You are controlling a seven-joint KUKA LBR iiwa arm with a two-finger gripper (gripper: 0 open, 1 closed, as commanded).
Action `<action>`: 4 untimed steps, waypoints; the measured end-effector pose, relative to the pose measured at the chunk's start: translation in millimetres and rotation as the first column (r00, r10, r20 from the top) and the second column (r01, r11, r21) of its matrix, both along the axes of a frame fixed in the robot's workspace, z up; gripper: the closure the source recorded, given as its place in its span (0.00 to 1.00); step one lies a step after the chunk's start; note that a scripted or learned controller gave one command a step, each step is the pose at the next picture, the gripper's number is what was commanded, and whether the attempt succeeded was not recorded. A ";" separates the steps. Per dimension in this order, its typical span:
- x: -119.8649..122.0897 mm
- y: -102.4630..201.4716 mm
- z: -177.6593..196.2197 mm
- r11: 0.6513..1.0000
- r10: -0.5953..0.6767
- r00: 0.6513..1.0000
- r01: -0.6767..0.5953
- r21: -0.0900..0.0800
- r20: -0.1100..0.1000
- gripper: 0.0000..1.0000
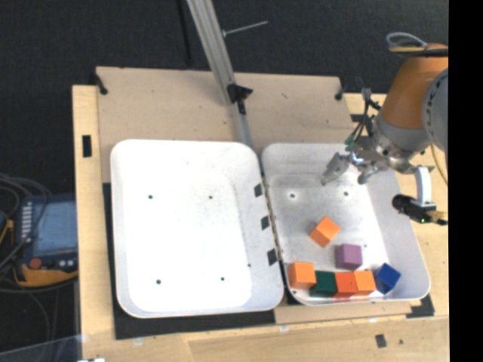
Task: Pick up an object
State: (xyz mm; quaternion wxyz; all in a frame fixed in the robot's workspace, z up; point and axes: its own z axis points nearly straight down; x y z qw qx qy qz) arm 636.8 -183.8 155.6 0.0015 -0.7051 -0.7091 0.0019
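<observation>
Hanging with my fingers spread and nothing between them, my gripper [349,169] sits over the far end of the right bin [302,164], where the floor below me is bare. From there the blocks lie toward the near end. Closest is an orange cube [325,231], turned at an angle and standing free, apart from its neighbours. Just past it is a purple cube [349,256], close to the row behind. Along the near wall a line is packed: an orange block [303,274], a green block [325,283], two more orange ones and a blue block [387,277] at the corner.

These look to me like small, light, rigid blocks with flat, smooth faces, so they should neither crush nor sag, though they could skid if I pinch a corner. I judge the free orange cube the best target: turn to match its angle and close on two opposite flat faces. The left bin [136,202] lies beside, well apart.
</observation>
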 end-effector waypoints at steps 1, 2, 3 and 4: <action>-0.9 -0.7 -52.3 1.000 -0.003 1.000 0.003 -0.001 0.000 0.00; 1.6 -1.8 -36.9 1.000 -0.004 1.000 0.004 -0.002 0.010 1.00; 2.4 -7.7 27.9 1.000 -0.007 1.000 0.007 -0.002 0.013 1.00; 7.9 -10.0 73.4 1.000 0.001 1.000 -0.001 -0.002 0.012 1.00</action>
